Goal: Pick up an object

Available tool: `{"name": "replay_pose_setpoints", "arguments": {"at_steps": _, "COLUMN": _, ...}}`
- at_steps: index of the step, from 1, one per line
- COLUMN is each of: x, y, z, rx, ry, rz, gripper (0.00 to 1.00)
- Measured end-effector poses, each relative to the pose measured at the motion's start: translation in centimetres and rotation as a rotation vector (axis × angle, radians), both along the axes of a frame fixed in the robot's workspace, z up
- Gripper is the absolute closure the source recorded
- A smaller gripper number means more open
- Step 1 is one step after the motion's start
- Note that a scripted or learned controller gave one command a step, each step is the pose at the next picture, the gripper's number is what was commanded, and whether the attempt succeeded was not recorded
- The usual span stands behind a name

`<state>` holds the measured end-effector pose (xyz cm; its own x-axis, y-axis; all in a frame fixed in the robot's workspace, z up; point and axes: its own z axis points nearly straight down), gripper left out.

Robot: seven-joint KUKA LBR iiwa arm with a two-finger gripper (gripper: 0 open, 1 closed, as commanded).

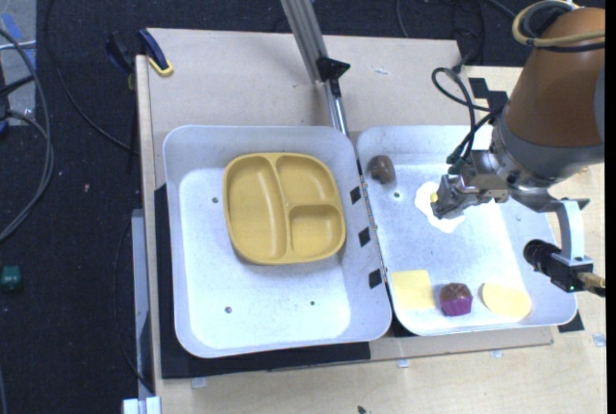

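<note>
Down at the near edge of the right bin [539, 248], three small things lie in a row: a yellow square [412, 289], a purple lump [455, 298] and a pale yellow disc [505, 300]. They lie apart from each other, so a claw could likely reach any one of them without bumping the next. The purple lump sits between the other two.

A little farther back, the claw [450, 198] hangs over a white piece [430, 202] on the bin floor. The claw is low and right on top of it, so this white piece looks like the thing it means to pick up. I cannot tell how the claw is set from this high view, and I see nothing held in it. The grey and orange arm [553, 104] comes in from the right side to bring the claw there.

Farther back again, a brown lump [382, 169] rests near the far left corner of the right bin, well apart from the claw.

Over in the left bin [192, 239], a yellow tray [285, 207] with three parts lies flat. It is big and wide, so I think it would be hard to pinch.

Both bins sit side by side on the bench [231, 75], which keeps everything in easy reach.
</note>
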<state>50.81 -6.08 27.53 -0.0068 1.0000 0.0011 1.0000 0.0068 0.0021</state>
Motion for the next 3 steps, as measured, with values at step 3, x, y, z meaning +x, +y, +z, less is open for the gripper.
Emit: {"name": "replay_pose_setpoints", "arguments": {"at_steps": 3, "x": 3.6, "y": 15.5, "z": -4.9, "rx": 0.0, "ry": 0.003, "rz": 0.001, "gripper": 1.0}}
